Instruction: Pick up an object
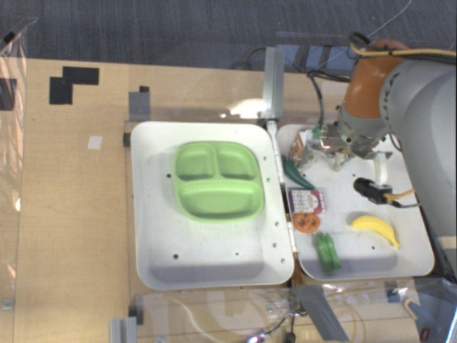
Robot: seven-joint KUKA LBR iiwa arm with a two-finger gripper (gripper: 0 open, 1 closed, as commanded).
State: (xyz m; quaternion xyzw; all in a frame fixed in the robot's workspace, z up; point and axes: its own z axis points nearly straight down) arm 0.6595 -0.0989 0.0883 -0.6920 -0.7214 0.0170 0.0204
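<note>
My gripper [330, 148] hangs low over the back of the right bin [414, 263], under the orange band of the arm. Just to its left stands a small brown and white carton [298, 149], close to the gripper. I cannot tell if they touch. A teal object [295, 174] lies along the bin's left wall. In front of it are a pink packet [308, 201] and an orange round piece [307, 223]. A green pod-like toy [327, 252] and a yellow banana [375, 229] lie nearer the front.
The left bin [164, 263] holds a green divided plate [216, 180] in its middle. A metal post [274, 84] rises behind the divider between the bins. The grey arm covers the right bin's far right side.
</note>
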